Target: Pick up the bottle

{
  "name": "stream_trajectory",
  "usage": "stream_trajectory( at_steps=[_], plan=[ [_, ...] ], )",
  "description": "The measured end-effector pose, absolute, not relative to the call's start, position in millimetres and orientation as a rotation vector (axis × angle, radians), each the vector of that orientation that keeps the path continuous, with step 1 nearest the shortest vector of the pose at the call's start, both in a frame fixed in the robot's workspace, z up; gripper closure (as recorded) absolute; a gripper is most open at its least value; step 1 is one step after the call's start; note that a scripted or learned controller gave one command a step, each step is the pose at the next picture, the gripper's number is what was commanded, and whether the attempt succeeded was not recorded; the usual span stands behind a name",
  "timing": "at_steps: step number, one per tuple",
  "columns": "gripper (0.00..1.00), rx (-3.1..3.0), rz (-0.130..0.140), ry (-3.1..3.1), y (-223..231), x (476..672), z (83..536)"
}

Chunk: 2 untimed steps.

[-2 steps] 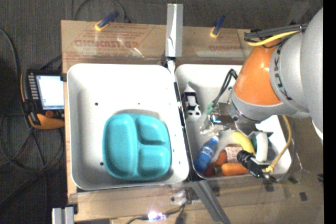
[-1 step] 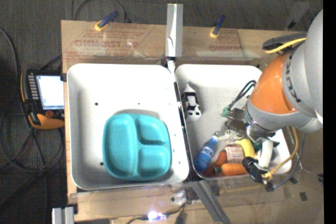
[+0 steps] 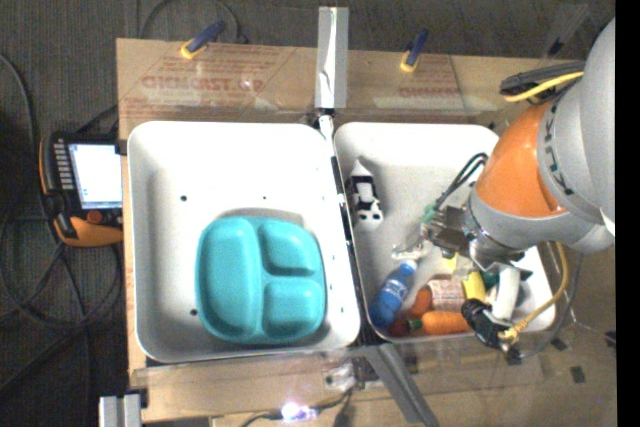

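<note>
Carrot [image 3: 443, 322] and bottle [image 3: 392, 292] crowd the right bin's [image 3: 420, 147] near edge, so the gripper [image 3: 445, 245] hovers close; whether its fingers are spread, I cannot tell.

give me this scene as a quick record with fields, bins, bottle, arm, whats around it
left bin: holds a teal divided tray
right bin: bottle, carrot, small black and white item
bottle: blue cap, lying tilted near the front left corner
carrot: orange, along the front wall, right of the bottle
gripper: low over the bin, above and right of the bottle
held: nothing seen
</note>
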<state>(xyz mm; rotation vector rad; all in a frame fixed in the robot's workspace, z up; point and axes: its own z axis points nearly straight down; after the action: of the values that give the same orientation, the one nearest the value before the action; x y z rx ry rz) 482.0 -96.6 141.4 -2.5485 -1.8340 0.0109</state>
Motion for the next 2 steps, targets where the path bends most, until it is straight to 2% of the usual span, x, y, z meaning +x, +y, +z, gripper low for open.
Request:
stream_trajectory(
  at_steps=[1, 2],
  plan=[
    [0.0, -2.561, -0.015, -1.853, -98.5, 488.8, 93.9],
    [1.0, -2.564, -0.012, -1.855, -99.7, 489.0, 102.2]
  ],
)
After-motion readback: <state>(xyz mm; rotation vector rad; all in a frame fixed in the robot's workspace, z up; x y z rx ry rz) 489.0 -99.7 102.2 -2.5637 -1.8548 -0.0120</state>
